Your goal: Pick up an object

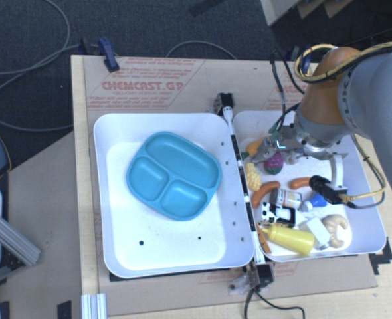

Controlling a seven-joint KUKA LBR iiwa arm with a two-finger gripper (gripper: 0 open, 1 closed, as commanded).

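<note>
The right bin point(372, 234) holds several toy foods. Among them are a purple fruit point(274, 164), a yellow corn cob point(252, 176), an orange sausage point(266, 191), a second sausage point(300, 182) and a yellow bottle point(291, 238). A black-and-white piece point(270, 211) and a pale lump point(333, 229) lie there too. My gripper point(276, 146) reaches in from the right and hangs low over the bin's back left part, just above the purple fruit. I see nothing clearly between its tips.
The left bin point(109, 145) bears a blue divided plate point(175, 175). An orange piece point(256, 147) lies beside the divider between the bins. A blue clamp point(107, 54) sits at the bench's far left corner. Cables trail on the dark floor behind.
</note>
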